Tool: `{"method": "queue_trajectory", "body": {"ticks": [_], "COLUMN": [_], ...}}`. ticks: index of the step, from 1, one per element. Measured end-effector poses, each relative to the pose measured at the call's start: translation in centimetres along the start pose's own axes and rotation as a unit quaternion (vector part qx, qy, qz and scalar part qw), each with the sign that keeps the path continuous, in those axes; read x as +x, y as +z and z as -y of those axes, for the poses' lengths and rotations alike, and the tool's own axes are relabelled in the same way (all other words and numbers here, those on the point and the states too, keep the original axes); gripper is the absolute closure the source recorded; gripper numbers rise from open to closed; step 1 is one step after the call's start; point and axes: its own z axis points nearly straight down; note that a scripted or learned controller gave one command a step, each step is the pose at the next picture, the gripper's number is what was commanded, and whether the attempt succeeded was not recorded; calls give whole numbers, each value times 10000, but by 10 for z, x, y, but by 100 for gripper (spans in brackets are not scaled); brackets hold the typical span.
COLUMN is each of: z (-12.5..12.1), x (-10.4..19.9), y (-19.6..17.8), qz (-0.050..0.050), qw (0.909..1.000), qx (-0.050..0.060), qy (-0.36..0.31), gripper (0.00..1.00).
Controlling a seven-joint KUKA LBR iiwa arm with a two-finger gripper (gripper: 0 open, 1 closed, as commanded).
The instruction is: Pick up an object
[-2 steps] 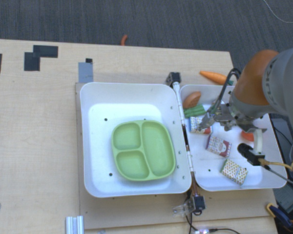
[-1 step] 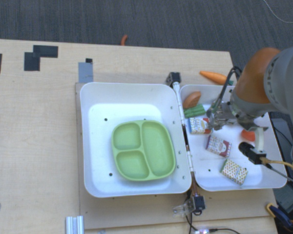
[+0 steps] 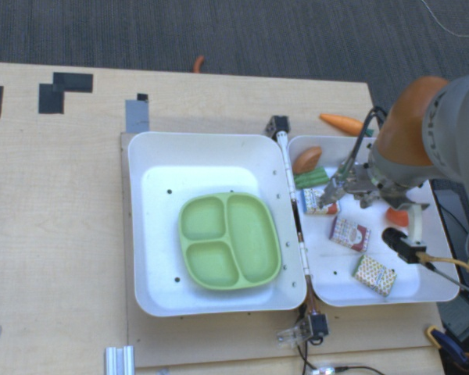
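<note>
beside the right bin (image 3: 431, 291), a left bin (image 3: 141, 225) holding a green divided plate (image 3: 230, 241). over the right bin, arm (image 3: 422, 135) low, gripper (image 3: 328, 198) at a small carton (image 3: 316, 203) (finger spread impossible to tell). nearby: patterned packets (image 3: 349, 233), green block (image 3: 311, 179). nothing visibly lifted; grasp and raise left.
</note>
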Motion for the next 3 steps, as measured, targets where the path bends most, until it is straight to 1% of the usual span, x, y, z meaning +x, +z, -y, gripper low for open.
{"method": "queue_trajectory", "body": {"ticks": [1,2,3], "z": [53,52,87], "x": [6,5,43], "y": [28,20,-69], "qz": [12,13,0], "qw": [10000,10000,9999], "qx": [43,40,98], "qy": [68,64,58], "gripper": [0,100,100]}}
